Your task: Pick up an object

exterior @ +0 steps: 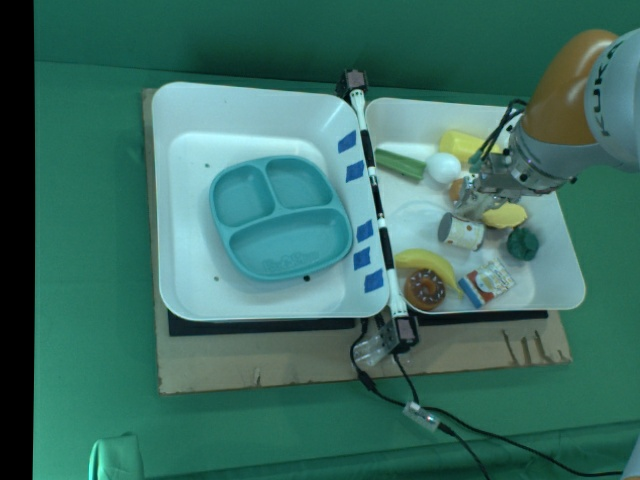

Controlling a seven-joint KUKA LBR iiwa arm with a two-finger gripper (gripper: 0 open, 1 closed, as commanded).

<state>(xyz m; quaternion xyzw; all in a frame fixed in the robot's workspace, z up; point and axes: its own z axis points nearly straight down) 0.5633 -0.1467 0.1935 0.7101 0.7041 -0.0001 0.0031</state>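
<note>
Seemingly just above the small can [461,231], the jaws [472,200], whose opening I cannot tell, should drop straight, avoiding the yellow piece [505,215] beside them.

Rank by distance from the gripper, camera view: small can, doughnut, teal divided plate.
From the gripper:
1. Small can: right bin, lying just below the gripper.
2. Doughnut: right bin, near its front-left corner, next to the banana.
3. Teal divided plate: middle of the left bin, across the divider.
</note>
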